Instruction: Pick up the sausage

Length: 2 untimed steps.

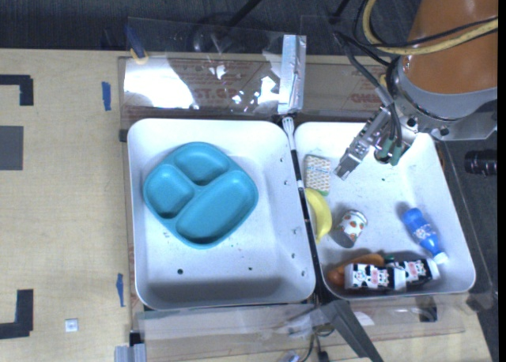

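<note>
- Wooden bench top (55, 218) with black tape marks stretches away on the far side of the bins from the arm, and dark carpet runs behind it.
- Two shallow white bins sit side by side; the gripper (368, 152) hangs over the upper part of the right bin (451, 218), its grey fingers spread apart with nothing between them.
- Down and forward of the gripper, along the bin's near edge, the sausage (341, 273) shows as an orange-brown end, touching a black-and-white cow-patterned bottle (389, 273) that lies flat.
- Just beside the gripper, toward the divider, lies a small patterned packet (317, 171), with a banana (318, 212) below it.
- A small round can (350, 226) stands between banana and bottle.
- A blue bottle (421, 231) lies below the gripper, toward the arm's side.
- Well apart, the left bin (261, 273) holds a blue sectioned plate (200, 193).
</note>
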{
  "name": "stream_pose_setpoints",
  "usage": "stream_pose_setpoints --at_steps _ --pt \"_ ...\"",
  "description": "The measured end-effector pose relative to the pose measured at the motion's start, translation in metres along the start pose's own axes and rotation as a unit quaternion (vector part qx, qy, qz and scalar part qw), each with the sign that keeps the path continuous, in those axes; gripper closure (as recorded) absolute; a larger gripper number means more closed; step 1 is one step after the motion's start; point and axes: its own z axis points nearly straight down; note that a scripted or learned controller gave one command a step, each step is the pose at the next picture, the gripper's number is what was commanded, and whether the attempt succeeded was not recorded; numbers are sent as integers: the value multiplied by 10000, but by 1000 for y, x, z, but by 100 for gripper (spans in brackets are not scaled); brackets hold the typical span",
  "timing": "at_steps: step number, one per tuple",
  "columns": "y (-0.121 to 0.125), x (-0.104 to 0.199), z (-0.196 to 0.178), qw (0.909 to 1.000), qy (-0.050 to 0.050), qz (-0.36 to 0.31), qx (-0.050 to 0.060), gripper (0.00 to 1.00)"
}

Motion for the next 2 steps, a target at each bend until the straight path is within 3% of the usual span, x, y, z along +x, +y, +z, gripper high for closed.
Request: stream_pose_setpoints --at_steps 1,2 --pt "-32 -39 112 9976 7 -690 2 100" --pt "-22 5 184 9960 15 -897 4 100"
